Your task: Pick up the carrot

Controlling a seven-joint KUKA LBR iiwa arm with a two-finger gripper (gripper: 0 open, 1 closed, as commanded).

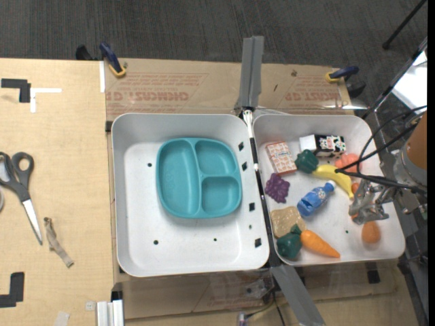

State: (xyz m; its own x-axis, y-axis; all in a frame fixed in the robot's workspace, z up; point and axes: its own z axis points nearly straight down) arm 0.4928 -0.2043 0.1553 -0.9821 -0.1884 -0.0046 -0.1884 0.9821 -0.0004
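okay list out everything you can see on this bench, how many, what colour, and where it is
carrot: 1, orange, right bin, front
divided plate: 1, teal, left bin
bottle: 1, blue, right bin, middle
banana: 1, yellow, right bin
grapes: 1 bunch, purple, right bin, left side
small carton: 1, pink and white, right bin, back
orange ball: 1, right bin, right side
scissors: 1 pair, grey handles, bench, far left
clamps: 2, blue and yellow, cardboard's back edge
pincer: 1, metal, over right bin's right side

The carrot (319, 243) looks like smooth orange plastic with a slight sheen. The bins (122, 202) are glossy white plastic, the teal plate (200, 178) matt plastic, the desk (54, 148) pale, matt wood, the scissors (26, 194) shiny metal.
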